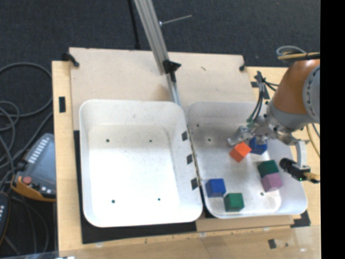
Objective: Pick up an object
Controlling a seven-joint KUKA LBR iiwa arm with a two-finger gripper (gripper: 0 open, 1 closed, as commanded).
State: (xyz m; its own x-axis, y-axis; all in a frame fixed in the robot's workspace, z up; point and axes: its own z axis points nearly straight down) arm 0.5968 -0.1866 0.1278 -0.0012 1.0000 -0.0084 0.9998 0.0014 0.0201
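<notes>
Beside the gripper (249, 139), seemingly touching: orange cube (240, 151), blue block (258, 146).

No readable text anywhere around me.

I find no word, brand, number or sign I can make out on the two white bins (135, 109), on the coloured blocks, on the table (118, 63) or on my own arm. The handheld pendant (38, 163) at the left edge has rows of pale keys, but they are too small and blurred for me to read any marking on them.
</notes>
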